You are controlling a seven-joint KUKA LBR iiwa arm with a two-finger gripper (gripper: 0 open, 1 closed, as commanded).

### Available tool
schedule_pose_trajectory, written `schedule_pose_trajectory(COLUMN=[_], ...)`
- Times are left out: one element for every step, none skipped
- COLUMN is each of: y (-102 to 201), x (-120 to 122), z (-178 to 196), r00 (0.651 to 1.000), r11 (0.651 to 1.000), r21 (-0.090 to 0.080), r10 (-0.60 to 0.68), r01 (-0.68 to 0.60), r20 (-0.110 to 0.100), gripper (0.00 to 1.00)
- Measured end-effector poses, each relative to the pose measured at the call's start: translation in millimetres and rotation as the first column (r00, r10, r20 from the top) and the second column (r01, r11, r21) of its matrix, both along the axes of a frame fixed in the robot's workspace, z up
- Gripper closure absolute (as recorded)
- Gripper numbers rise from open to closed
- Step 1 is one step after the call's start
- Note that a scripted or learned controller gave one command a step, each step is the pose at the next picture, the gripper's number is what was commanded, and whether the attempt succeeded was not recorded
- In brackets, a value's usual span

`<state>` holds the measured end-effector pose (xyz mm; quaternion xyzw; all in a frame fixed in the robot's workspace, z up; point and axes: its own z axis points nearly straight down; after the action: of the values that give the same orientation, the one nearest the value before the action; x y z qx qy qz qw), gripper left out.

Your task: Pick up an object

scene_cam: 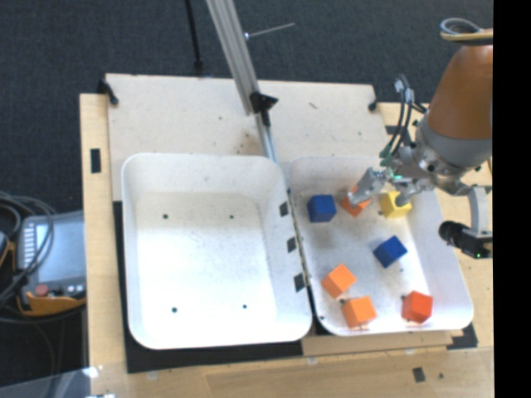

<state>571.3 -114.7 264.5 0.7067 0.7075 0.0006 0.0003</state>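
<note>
The right bin (448,293) holds several cubes. My gripper (383,192) hangs over its far part, open, with its fingers spread. A yellow cube (396,205) lies just below and between the fingers, not clamped. A small orange cube (356,205) sits at the tip of the left finger (366,184). A blue cube (322,208) rests to the left of it. Nearer the front are another blue cube (389,251), two orange cubes (338,279) (358,311) and a red-orange cube (417,306).
The left bin (207,247) stands beside the right one, their rims touching along the middle. An aluminium post (236,48) rises at the back, ending near the bins' shared far corner. A grey box (46,255) with cables sits off the bench's left side.
</note>
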Motion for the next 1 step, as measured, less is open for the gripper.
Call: schedule_pose_trajectory(y=[1.5], x=[0.7], z=[-62.7], r00=[1.000], r11=[1.000], r21=[-0.002], r10=[-0.003], r01=[0.003], r20=[-0.006], gripper=[0.00])
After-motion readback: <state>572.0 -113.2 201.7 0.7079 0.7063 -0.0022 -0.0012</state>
